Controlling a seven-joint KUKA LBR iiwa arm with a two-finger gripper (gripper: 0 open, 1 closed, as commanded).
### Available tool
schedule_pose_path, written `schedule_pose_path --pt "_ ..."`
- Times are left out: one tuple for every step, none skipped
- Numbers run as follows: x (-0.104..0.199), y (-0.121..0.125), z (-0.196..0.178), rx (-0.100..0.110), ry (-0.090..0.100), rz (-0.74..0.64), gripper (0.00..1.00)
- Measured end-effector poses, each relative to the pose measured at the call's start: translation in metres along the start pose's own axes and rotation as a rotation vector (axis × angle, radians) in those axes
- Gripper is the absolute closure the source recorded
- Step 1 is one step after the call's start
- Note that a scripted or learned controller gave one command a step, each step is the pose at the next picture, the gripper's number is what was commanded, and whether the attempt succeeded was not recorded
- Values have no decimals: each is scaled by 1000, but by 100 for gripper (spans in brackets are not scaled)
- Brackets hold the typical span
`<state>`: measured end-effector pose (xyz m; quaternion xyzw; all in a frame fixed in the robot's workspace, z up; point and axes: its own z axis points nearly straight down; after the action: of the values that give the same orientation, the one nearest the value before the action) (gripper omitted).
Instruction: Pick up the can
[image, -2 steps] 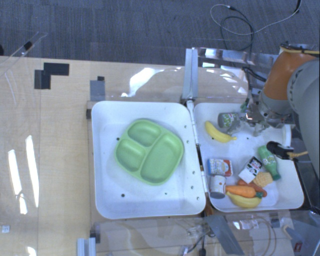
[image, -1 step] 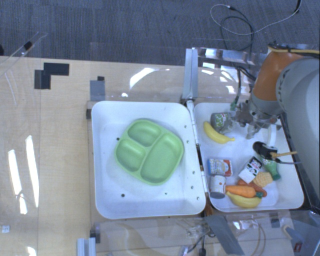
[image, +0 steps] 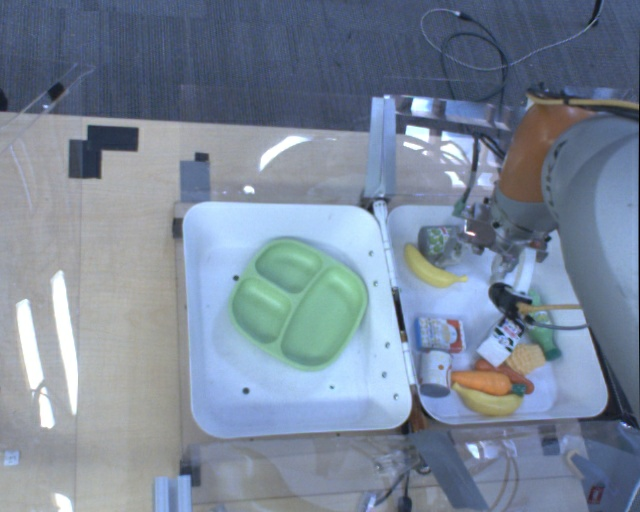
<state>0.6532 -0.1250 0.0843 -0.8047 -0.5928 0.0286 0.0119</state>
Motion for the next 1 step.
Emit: schedule_pose_path --pt "1 0 0 0 0 -1 0"
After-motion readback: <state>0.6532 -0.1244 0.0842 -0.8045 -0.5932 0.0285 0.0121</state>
